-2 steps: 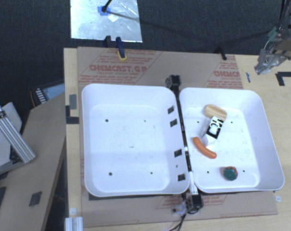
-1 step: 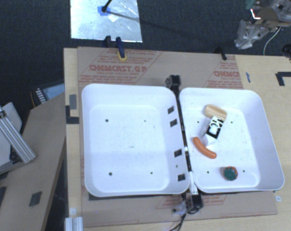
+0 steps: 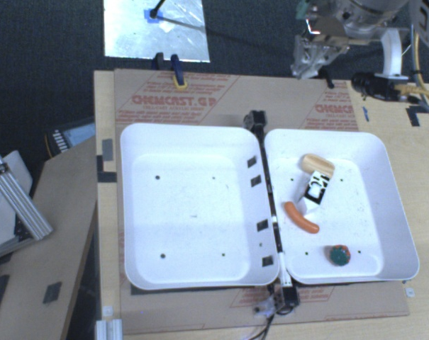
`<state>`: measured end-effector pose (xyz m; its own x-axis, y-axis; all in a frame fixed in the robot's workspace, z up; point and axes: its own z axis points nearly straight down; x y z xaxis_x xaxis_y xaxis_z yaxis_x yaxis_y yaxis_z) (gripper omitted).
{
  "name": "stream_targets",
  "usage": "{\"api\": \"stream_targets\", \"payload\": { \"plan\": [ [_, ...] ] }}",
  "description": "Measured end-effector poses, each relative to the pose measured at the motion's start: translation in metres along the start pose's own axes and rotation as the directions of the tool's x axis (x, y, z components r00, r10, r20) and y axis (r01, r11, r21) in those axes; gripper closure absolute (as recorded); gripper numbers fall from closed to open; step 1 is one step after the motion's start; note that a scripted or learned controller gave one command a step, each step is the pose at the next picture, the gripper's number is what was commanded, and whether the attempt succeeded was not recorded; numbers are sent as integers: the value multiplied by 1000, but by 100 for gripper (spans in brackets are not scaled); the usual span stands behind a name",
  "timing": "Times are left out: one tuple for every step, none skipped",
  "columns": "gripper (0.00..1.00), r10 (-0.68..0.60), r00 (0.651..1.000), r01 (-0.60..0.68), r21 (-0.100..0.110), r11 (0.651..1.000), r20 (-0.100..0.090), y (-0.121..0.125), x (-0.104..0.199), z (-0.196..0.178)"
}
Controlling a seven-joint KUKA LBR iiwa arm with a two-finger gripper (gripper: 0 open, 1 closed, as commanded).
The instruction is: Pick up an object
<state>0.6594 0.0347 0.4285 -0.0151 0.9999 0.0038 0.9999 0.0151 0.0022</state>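
The grey metal gripper (image 3: 310, 66) hangs at one o'clock above the worktop (image 3: 413, 161), beyond the bins; whether it is spread I cannot tell. In the right white plastic bin (image 3: 391, 190) lie a tan wooden cylinder (image 3: 317, 164), a black-and-white printed block (image 3: 315, 188), an orange sausage-shaped toy (image 3: 301, 217) and, at five o'clock, a small teal-and-red ball (image 3: 340, 255).

You've got the hand (image 3: 310, 62) at upper right of frame, above the tabletop (image 3: 427, 190), w/ nothing in it. Right bin (image 3: 391, 190) holds a wooden block (image 3: 318, 164), black-and-white box (image 3: 315, 188), orange sausage (image 3: 301, 217) & teal ball (image 3: 340, 255).
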Motion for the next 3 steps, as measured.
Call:
{"api": "stream_targets", "payload": {
  "plan": [
    [100, 0, 1000, 0, -6, 1000, -1, -19, 111, -62],
    [100, 6, 1000, -6, -3, 1000, 1, -15, 177, -78],
    [100, 7, 1000, -7, 2, 1000, 1, -102, 180, -83]
  ]
}}
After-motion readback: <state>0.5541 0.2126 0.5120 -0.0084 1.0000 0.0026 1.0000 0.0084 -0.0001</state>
